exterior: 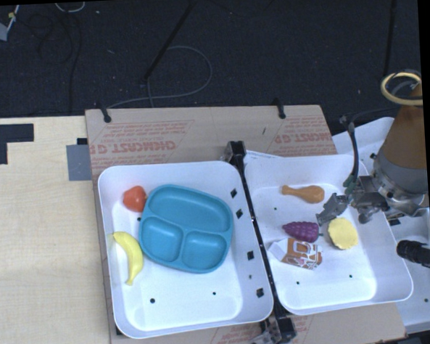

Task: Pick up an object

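One gripper (338,209), fingers spread and holding nothing, hovers just above the yellow lemon (343,234), right of the purple grapes (301,231).

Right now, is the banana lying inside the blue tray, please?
No, the banana lies on the bin floor beside the blue tray, at its left.

Blue tray (186,227), yellow banana (131,254), red tomato (134,198), purple grapes (301,231), orange drumstick (303,193), yellow lemon (343,233), white bins (180,308).
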`<state>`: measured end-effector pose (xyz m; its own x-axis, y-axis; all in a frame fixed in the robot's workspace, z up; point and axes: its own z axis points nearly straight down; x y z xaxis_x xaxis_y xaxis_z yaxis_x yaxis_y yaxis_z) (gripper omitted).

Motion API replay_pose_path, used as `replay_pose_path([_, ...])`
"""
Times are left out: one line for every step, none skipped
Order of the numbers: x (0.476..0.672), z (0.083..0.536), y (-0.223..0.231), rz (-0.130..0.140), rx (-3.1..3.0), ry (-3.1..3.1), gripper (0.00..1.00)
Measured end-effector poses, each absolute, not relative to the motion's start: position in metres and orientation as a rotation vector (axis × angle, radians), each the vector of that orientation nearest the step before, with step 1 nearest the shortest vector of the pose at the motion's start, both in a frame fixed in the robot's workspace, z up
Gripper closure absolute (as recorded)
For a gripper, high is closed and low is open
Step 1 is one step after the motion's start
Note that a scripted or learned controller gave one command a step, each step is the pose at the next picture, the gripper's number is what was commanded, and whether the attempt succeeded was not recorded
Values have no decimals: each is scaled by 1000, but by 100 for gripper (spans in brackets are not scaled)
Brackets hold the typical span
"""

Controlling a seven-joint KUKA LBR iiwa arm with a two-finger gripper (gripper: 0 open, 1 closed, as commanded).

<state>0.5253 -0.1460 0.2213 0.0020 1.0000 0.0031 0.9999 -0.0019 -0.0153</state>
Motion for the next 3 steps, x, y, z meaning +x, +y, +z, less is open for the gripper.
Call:
replay_pose_path([528,227,-146,3,-2219,-2219,0])
replay_pose_path([528,165,-150,6,-2217,-2217,0])
replay_pose_path([529,123,-148,1,-2221,-2218,0])
